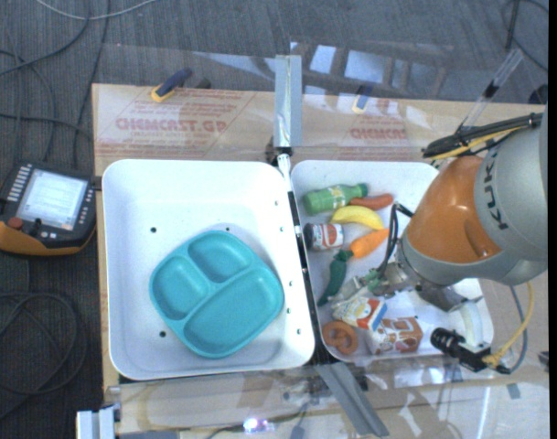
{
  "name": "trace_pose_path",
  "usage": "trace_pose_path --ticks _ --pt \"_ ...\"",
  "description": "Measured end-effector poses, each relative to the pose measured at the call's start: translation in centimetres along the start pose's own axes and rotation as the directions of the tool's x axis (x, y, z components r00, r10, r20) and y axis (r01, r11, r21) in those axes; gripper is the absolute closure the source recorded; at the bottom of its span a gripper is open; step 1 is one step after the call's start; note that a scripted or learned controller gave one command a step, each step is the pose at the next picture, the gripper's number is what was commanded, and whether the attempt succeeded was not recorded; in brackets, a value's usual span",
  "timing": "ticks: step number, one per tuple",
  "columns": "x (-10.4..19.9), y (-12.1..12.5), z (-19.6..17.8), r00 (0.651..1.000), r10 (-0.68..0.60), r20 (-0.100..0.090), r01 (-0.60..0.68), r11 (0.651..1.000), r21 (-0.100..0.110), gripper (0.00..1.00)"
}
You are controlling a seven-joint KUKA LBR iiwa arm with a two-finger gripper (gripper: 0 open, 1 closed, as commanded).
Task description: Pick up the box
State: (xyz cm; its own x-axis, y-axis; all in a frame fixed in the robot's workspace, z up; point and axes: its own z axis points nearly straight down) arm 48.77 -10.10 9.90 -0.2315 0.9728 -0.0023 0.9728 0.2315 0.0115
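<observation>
My arm (470,218) reaches over the right bin (307,190), where a bottle (335,198), banana (358,216), carrot (369,242) and box (394,334) lie together; a divided plate (217,292) sits in the left bin (141,190).

A teal divided plate (218,293) lies in the left bin (132,190). In the right bin (406,174) sit a green bottle (335,198), a banana (358,217), a carrot (369,243), a small red-labelled jar (324,236), a dark green vegetable (335,277) and a doughnut (341,337) (near the front edge). A handheld control pendant (42,208) rests on the floor left of the counter (187,126).
</observation>
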Motion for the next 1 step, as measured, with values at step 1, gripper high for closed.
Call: trace_pose_path --ticks 1 --pt "-0.78 -0.24 0.97 1.000 -0.024 -0.002 0.024 1.000 0.002 0.00"
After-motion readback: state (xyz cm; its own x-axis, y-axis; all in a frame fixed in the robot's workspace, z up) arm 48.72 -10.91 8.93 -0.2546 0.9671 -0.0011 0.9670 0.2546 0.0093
